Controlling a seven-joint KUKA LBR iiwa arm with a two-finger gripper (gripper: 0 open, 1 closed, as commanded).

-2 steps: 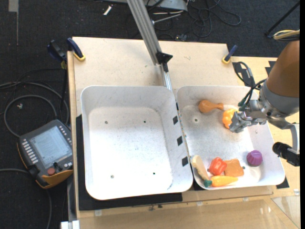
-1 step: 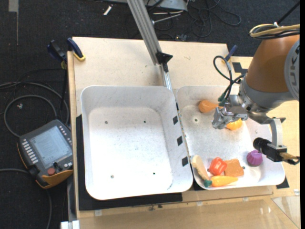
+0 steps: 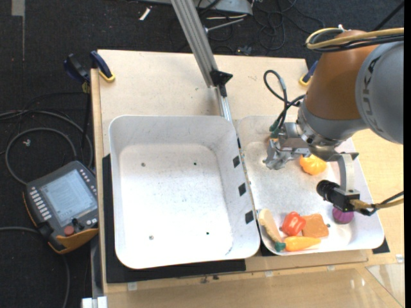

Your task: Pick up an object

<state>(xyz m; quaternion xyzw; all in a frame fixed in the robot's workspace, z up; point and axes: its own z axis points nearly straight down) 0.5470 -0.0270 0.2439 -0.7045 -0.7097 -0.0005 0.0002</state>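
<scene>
Hanging low over the upper part of the shallow white plastic bin on the view's right [image 3: 289, 194], the grey metal gripper [image 3: 277, 157] sits above bare bin floor; whether it is open or closed cannot be told from this slant, and nothing shows held in it. Just beside it, on the arm's side, lies a small rounded yellow-orange lump [image 3: 313, 165], tucked partly under the wrist, and it looks the nearest candidate for the pick. Further out, clustered at the bin's near edge, are a glossy red pepper-shaped piece [image 3: 293, 222], a flat orange block [image 3: 315, 226] touching it, a slim orange carrot-shaped piece [image 3: 302, 242] below both, and a pale curved banana-like piece [image 3: 268, 224] against the bin wall, with a small purple thing [image 3: 343, 216] near the far rim. Above the wrist rises the grey arm with its orange band [image 3: 350, 76], and the second white bin [image 3: 173, 191] adjoins on the view's left. To pick well, the gripper should probably shift sideways until it is centred over the lump, come straight down and close across its widest part, since a rounded piece may roll or squirt out of an off-centre pinch; the crowded cluster looks the harder choice
</scene>
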